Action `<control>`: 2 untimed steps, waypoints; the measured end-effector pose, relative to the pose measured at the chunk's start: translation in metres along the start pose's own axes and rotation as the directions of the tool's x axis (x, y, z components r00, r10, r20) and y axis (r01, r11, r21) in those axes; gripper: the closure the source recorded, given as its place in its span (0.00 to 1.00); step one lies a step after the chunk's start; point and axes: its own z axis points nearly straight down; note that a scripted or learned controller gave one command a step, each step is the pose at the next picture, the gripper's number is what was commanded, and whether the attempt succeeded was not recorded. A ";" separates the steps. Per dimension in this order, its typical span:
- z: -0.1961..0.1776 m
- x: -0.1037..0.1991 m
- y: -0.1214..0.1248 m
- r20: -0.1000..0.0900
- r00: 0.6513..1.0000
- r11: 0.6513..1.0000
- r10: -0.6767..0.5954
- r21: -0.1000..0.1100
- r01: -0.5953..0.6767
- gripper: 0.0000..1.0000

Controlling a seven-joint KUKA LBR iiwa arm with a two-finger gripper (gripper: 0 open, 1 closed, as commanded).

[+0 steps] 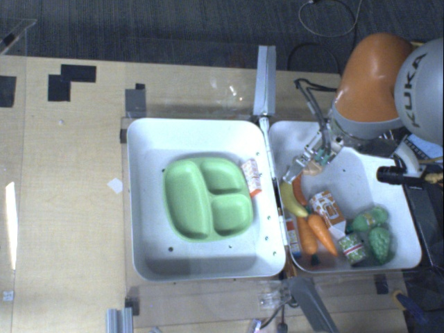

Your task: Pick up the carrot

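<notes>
The carrot (pixel 321 234) is orange and tapered. It lies near the front of the right bin (pixel 361 168), between a yellow banana (pixel 292 201) and a small can (pixel 352 248). My gripper (pixel 312 159) hangs over the back left part of that bin, well behind the carrot and apart from it, just above the banana's far end. Nothing shows in its grasp. The grey arm with its orange band (pixel 371 75) comes in from the upper right.
Crowded around the carrot are a small orange-and-white carton (pixel 327 205), another orange item (pixel 305 240) and two green vegetables (pixel 368 220) (pixel 381 244). The left bin (pixel 149 151) holds a green divided plate (pixel 207 198) and a small packet (pixel 251 175). A metal divider (pixel 263 82) stands between the bins.
</notes>
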 end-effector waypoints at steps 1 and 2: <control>0.004 0.045 -0.065 0.001 0.983 0.983 -0.182 0.000 0.182 0.00; 0.005 0.109 -0.037 0.000 0.973 0.973 -0.230 0.000 0.230 0.00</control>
